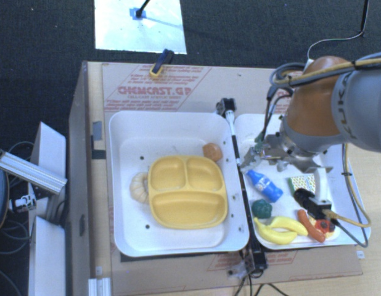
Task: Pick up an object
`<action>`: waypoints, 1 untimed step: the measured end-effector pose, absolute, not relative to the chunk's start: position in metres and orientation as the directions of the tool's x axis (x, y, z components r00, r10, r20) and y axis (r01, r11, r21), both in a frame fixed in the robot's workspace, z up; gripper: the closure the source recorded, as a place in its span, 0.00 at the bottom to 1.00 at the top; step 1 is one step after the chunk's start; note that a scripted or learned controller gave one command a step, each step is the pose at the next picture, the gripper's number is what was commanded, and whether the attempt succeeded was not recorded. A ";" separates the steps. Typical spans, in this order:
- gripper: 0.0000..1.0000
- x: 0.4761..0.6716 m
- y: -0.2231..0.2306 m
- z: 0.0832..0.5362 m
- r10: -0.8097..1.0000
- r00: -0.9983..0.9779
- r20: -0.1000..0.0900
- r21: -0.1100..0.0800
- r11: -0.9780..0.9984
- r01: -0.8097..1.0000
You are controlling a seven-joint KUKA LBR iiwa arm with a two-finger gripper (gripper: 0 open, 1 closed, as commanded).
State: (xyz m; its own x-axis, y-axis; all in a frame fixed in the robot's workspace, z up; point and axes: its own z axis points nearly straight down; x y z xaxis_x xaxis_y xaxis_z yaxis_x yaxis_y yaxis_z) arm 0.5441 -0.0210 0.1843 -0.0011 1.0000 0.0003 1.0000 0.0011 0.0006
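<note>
You have the grey arm with its orange band point(320, 97) reaching in from the right and bent down over the right-hand shallow white bin point(354, 239). Its wrist hangs above that bin's far half. The gripper point(251, 158) points down and leftward, low beside the bin's left wall and close to the divide between the two bins. You cannot tell from this angle whether the gripper is released or clenched.

The small blue plastic bottle with a white label point(264, 185) lies on its side just below the gripper in the view, near it. Lower in the same bin sit a dark green lumpy toy point(261, 209), a yellow toy banana point(280, 230) and an orange-red carrot-shaped toy point(309, 224). A green-and-yellow patterned block point(301, 182) lies right of the bottle.

The left-hand shallow white bin point(116, 165) holds a yellow divided plastic plate point(187, 190), with a brown round piece point(212, 151) by its far right corner and a pale beige piece point(139, 187) against its left edge.
</note>
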 end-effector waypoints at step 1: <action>0.00 0.562 -0.034 0.184 1.000 -0.001 0.000 0.002 0.001 1.000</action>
State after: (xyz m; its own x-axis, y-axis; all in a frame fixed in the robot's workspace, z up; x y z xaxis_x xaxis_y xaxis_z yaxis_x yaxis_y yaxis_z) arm 0.5617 -0.0337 0.1843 -0.0013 1.0000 0.0002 1.0000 0.0013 0.0016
